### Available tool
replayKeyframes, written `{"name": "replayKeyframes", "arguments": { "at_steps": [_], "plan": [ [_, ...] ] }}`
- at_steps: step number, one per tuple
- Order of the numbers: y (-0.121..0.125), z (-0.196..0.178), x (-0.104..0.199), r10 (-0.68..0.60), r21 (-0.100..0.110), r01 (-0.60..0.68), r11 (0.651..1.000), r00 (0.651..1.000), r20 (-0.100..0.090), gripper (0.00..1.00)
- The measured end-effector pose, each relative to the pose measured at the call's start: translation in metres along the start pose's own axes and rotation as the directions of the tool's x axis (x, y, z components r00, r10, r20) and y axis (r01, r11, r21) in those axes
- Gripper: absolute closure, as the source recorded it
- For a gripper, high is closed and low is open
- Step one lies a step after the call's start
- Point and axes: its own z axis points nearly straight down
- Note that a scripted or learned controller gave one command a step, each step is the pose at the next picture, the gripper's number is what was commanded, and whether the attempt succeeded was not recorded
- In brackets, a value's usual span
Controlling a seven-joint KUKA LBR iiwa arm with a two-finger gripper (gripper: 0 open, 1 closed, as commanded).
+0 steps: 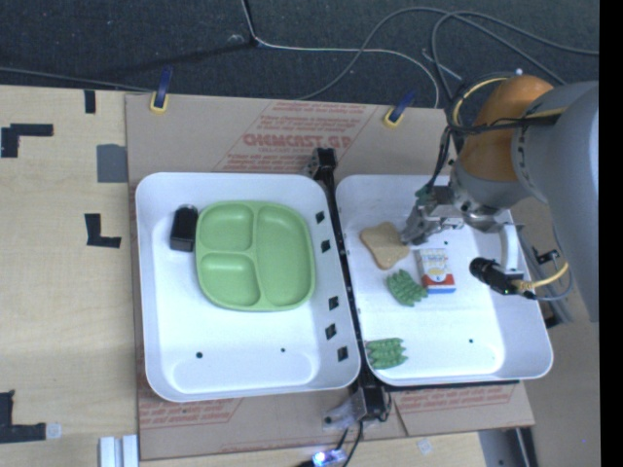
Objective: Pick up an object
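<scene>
I see wooden bench (58,290), black tape marks on it; cardboard sheet (282,134) lying flat on top, clamped at far edge; two white bins (161,358) side by side on cardboard.

A tan bread-shaped piece (384,244), a small white carton with red print (435,268) and two green ridged pieces (406,287) (385,352) are seen lying in the right bin; a black block (183,229) is seen beside a green divided plate (256,255) in the left bin
</scene>
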Motion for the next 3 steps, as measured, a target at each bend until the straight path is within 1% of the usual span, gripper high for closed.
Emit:
{"name": "replayKeyframes", "arguments": {
  "at_steps": [1, 2, 3],
  "plan": [
    [-0.003, -0.061, 0.006, 0.001, 0.003, -0.001, 1.0, 1.0, 0.002, 1.0],
    [0.002, -0.12, -0.002, 0.002, 0.003, -0.002, 1.0, 1.0, 0.003, 1.0],
    [0.004, -0.173, -0.001, 0.002, 0.002, -0.002, 1.0, 1.0, 0.003, 1.0]
  ]
}}
